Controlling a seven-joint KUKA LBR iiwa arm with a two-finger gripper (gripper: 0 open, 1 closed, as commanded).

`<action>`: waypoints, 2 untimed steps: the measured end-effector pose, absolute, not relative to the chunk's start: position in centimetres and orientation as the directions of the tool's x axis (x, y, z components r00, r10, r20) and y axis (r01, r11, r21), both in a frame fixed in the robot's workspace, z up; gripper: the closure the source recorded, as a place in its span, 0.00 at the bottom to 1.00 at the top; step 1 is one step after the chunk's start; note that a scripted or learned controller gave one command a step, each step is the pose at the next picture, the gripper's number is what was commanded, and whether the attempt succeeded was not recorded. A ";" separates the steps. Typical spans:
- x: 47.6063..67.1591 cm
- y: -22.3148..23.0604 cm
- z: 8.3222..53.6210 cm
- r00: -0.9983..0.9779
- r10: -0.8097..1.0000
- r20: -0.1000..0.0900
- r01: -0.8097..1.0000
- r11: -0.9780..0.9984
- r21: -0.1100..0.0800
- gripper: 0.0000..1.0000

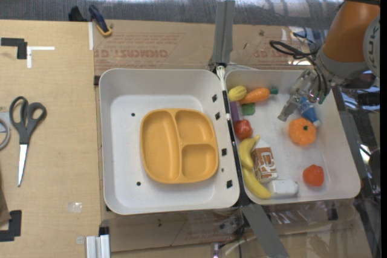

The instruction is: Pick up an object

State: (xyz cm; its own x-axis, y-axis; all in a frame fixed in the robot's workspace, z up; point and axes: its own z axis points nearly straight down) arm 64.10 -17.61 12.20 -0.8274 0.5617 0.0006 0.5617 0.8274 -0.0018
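1. A grey robot arm with an orange band is reaching in from the right over the right bin [344, 190], one of two shallow white bins sitting side by side on the bench [48, 190].
2. The tool [290, 110] is hanging tilted over the upper middle of that bin, its tip pointing down and to the left. Its fingers are looking slightly apart, with nothing between them.
3. A small blue object [309, 113] is lying just beside the tool, partly hidden behind it. The toy pumpkin [302, 132], the likeliest target, is sitting just below and right of the tool, near the bin's right wall.
4. The pumpkin is looking round, orange and ribbed, with a small dark stem on top.
5. To do this step well, the tool is probably needing to centre over the pumpkin, straddle its widest part clear of the blue object, then close before lifting.
6. Other toys are crowding the bin's left side: a banana [249, 167], a small brown carton [265, 164], a carrot [257, 94].
7. The left bin [115, 148] is holding a yellow divided plate [179, 145].
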 end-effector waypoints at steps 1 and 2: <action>60.2 -17.5 9.0 -0.779 0.627 0.001 0.627 0.779 -0.001 0.00; 60.3 -17.5 9.8 -0.781 0.625 -0.001 0.625 0.781 -0.003 1.00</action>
